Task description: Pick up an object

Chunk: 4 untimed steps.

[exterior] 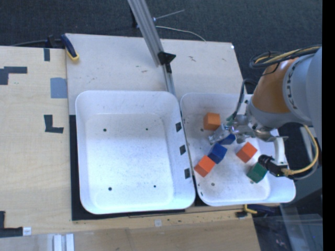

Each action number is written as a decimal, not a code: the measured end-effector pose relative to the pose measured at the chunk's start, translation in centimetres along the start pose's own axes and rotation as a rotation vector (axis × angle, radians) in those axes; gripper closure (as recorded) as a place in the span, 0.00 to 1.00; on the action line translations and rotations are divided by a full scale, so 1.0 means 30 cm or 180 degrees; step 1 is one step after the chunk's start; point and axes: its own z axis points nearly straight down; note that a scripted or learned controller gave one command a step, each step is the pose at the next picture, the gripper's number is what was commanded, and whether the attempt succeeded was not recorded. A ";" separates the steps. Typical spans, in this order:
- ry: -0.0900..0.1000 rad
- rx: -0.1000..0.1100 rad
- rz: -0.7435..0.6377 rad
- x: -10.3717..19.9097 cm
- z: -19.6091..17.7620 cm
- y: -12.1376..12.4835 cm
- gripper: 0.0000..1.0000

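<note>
In the right bin [285,195], a green block [256,173] is seen at about five o'clock, an orange block [205,165] at seven, another [246,152] beside it. At the centre a blue block [218,152] lies just beneath the gripper [226,136]; whether anything is grasped cannot be told. A third orange block [212,121] sits at eleven.

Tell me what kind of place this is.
Most likely a robotics lab or test bench. A grey and orange robot arm reaches over two shallow white bins, the right one holding small coloured blocks, on a plywood bench marked with tape, with loose cables nearby.
</note>
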 end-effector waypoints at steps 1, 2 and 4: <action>0.0005 0.0015 0.0001 0.000 -0.024 -0.005 1.00; 0.0006 0.0016 0.0002 0.001 -0.022 -0.005 0.00; 0.0007 0.0021 0.0004 0.092 0.046 -0.110 1.00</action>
